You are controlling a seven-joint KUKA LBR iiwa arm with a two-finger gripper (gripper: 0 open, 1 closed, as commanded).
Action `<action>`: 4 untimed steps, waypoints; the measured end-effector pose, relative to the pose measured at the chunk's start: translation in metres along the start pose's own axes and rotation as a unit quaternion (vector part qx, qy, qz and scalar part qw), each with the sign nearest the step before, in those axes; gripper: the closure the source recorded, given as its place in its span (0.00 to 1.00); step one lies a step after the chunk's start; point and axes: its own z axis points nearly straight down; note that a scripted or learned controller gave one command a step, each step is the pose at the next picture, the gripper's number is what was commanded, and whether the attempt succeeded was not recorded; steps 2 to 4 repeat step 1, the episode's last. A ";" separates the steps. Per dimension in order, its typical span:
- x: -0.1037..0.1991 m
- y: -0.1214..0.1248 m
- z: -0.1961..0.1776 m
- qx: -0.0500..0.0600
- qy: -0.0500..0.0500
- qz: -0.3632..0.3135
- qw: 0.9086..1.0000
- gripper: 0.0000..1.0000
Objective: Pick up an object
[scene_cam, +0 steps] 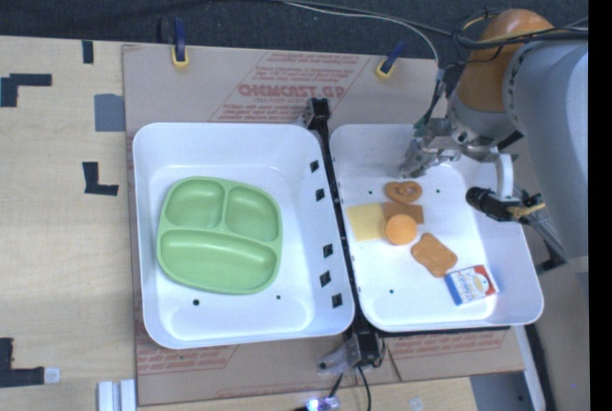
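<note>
My gripper (418, 165) hangs over the back of the right bin (507, 304), just above a small brown pretzel-like piece (404, 192). The fingers look close together with nothing visible between them, but the view is too small to be sure. Below it lie a pale yellow square (365, 221), an orange ball (402, 228), an orange-brown flat piece (434, 254) and a small white, red and blue packet (472, 284).
The left bin (163, 146) holds a green divided plate (219, 235). A black divider with clips (330, 208) runs between the bins. The arm's grey body and orange band (507, 46) fill the upper right. A black cable end (492, 202) sticks out over the right bin.
</note>
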 end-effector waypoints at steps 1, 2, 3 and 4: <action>0.005 0.009 -0.059 0.000 0.002 0.001 1.000 1.00; 0.005 0.009 -0.059 0.000 0.002 0.001 1.000 1.00; 0.005 0.009 -0.059 0.000 0.002 0.001 1.000 1.00; 0.005 0.009 -0.059 0.000 0.002 0.001 1.000 1.00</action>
